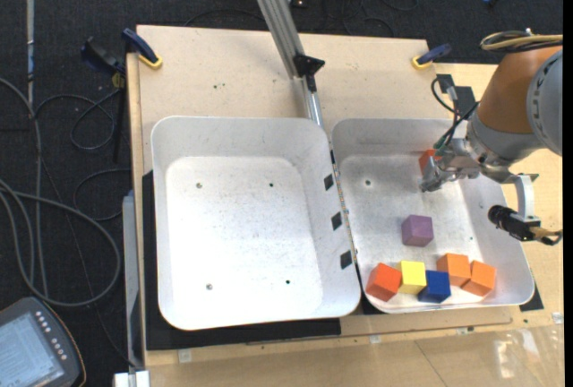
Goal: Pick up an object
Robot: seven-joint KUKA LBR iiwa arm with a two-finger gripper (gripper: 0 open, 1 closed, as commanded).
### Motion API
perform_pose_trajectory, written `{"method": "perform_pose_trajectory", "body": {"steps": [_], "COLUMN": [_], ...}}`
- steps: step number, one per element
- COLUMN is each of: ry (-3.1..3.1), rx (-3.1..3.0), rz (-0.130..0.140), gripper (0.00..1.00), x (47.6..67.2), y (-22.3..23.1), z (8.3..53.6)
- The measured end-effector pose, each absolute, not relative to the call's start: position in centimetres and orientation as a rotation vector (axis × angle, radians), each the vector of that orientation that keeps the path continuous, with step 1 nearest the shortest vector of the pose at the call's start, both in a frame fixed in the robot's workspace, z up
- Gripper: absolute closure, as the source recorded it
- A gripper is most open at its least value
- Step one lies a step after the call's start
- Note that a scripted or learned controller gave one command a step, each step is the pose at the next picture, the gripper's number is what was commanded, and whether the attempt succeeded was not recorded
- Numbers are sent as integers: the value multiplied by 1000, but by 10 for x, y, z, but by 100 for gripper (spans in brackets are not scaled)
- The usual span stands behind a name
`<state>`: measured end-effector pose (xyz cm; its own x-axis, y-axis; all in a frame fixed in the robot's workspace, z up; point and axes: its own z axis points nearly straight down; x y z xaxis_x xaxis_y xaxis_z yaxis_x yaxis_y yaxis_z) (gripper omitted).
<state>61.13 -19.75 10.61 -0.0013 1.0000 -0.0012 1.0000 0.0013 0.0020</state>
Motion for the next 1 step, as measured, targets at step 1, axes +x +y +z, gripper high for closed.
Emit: {"method": "perform_pose_trajectory", "body": {"steps": [1], "ry": [2220], "rx": [2212], "rz": [6], "gripper": [100], "x": [612], "y": [-190], "z": [168]}}
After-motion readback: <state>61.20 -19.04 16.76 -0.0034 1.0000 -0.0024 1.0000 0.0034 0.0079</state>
